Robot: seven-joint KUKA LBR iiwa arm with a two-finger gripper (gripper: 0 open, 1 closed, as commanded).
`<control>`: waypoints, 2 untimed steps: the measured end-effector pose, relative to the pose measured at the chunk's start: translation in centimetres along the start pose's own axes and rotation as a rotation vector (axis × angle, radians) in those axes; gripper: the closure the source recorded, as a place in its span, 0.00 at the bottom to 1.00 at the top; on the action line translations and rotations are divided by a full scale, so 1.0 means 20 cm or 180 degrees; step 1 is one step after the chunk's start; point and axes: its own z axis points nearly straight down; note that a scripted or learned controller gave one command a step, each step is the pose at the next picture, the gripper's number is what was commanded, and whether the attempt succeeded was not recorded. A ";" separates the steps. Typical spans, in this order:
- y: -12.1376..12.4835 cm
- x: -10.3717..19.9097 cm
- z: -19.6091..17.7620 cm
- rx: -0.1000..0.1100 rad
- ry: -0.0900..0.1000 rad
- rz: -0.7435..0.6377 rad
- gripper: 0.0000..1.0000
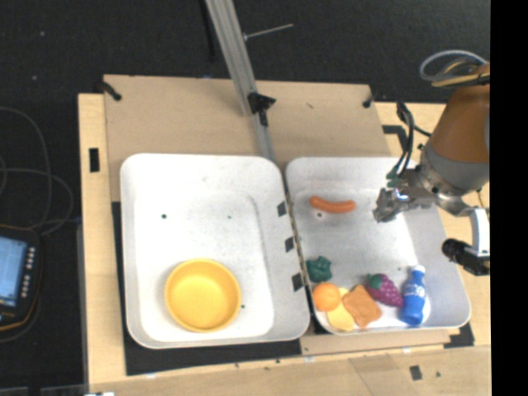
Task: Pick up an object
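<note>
While nothing is held yet, the reaching step is judged to be in hand. On the surface (198,114), a yellow bowl (202,294) is seen in the left bin (165,188). In the right bin (346,180), an orange sausage (332,205) is laid near the top. Lower down, a green toy (318,266), an orange ball (327,295), a brown slice (361,304), purple grapes (384,289) and a blue bottle (414,294) are bunched by the front edge. The gripper (388,207) is seen just right of the sausage; whether it is spread or closed cannot be told. Next, it would need to be brought over one thing, lowered and closed.
</note>
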 end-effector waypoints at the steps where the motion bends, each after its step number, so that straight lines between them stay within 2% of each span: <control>1: 0.01 0.27 -0.08 0.0010 0.0011 -0.0018 1.00; 2: -0.02 0.48 -0.12 0.0017 0.0013 -0.0015 1.00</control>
